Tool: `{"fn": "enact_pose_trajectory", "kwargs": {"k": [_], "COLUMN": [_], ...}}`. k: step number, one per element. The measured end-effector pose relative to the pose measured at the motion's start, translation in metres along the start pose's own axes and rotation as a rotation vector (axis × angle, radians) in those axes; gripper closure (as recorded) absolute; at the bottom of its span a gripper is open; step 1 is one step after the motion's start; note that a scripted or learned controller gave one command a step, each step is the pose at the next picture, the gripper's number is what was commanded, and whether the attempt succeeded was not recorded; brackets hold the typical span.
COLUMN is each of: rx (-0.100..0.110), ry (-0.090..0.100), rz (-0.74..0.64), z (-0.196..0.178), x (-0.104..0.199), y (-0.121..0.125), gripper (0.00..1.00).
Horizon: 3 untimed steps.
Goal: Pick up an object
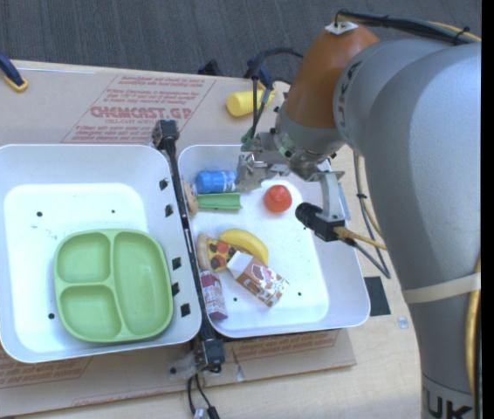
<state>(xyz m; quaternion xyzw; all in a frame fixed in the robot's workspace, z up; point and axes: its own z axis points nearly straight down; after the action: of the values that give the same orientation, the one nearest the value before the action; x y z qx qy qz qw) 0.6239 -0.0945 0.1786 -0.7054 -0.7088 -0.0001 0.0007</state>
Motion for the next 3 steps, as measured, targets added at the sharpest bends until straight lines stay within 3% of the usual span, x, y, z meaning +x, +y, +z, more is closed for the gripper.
{"fn": "enact_pose_trajectory", "kwargs": {"k": [1,2,3], "rx": [0.004,0.003,-0.011], "ry": [-0.001,-0.002,-0.006], "rz": [-0.004,-0.003,-0.002], "z": [-0.013,-0.013,0.08], "x": [0.054,0.054,0.001], "y": [-0.093,-0.093,-0.069], "gripper": [1.0,0.0,0.0]}}
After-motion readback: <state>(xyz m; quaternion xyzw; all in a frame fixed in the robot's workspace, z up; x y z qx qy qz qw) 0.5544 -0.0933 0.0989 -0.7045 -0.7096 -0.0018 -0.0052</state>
